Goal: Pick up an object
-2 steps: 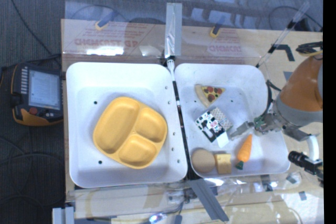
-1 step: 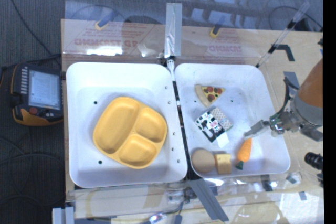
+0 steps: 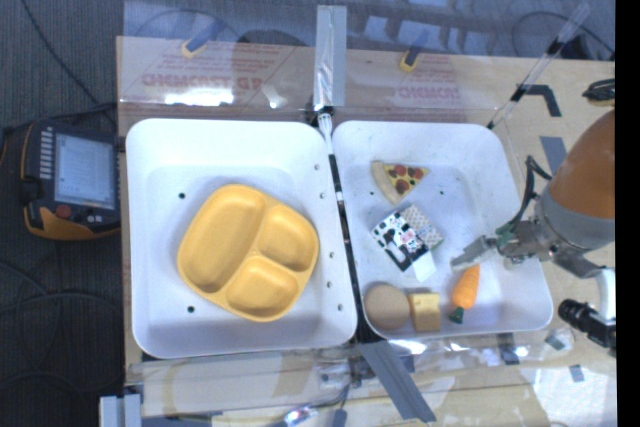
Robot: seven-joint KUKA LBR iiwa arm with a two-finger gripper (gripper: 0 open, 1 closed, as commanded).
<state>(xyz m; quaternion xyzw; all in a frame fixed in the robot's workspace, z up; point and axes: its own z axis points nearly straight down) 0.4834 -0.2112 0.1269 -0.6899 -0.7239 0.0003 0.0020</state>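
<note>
Camera view: The bench carries two white bins. The left bin [image 3: 150,215] holds a yellow divided tray [image 3: 250,250]. The right bin [image 3: 505,170] holds a pizza-slice toy [image 3: 399,179], a black-and-white patterned packet [image 3: 407,235], a brown rounded object [image 3: 386,307] touching a tan block [image 3: 424,310], and a toy carrot [image 3: 464,288].

The arm enters from the right, with the gripper [image 3: 495,247] low over the right bin's right side, just above and beside the toy carrot. Nothing is seen between the jaws; whether they stand wide or narrow cannot be told at this angle.

Judgement: the approach step is in hand and no object is lifted. The toy carrot appears the nearest candidate. The next move calls for centring over it, descending, and closing firmly before lifting.
</note>
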